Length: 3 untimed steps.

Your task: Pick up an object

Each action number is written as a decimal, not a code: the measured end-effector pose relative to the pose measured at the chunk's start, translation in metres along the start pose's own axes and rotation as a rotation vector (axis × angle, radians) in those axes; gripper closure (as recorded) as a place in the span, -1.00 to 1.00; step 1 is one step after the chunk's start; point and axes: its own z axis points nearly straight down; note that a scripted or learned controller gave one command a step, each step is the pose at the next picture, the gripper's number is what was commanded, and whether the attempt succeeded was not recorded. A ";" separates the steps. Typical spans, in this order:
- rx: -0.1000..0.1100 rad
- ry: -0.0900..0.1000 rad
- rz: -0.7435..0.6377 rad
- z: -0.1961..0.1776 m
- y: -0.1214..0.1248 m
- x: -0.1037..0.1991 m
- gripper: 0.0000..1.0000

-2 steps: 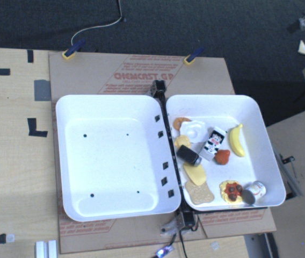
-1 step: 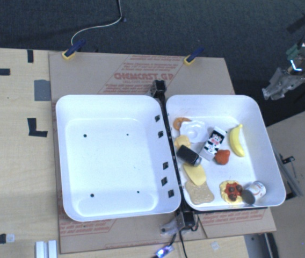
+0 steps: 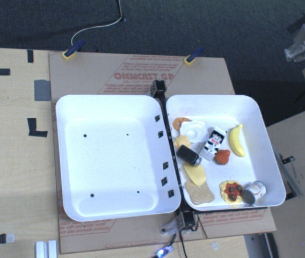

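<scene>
The objects to choose from all lie in the right bin [image 3: 262,123], and the banana [image 3: 237,140] makes a good mark among them. It lies lengthwise near the bin's right wall, clear on its right side. Just left of the banana sits a small black-and-white carton [image 3: 214,142], with a red piece [image 3: 223,157] just below-left of it. Farther left of the banana come a black cylinder [image 3: 188,155] and a yellow wedge [image 3: 195,173]; well below it rests a small tin [image 3: 255,191].

The banana looks like light toy plastic: stiff, smooth, likely slippery on its curve. The best hold is probably across its narrow middle, since the tips taper.

A blurred grey part of the arm [image 3: 297,43] sits well above and right of the banana. I cannot tell whether the end effector is apart or together.
</scene>
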 end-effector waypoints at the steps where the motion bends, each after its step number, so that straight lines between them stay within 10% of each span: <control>1: 0.009 0.001 0.002 -0.018 0.045 -0.018 1.00; 2: 0.028 0.009 0.000 0.123 0.016 0.029 1.00; 3: 0.001 0.001 -0.001 0.030 0.077 0.043 1.00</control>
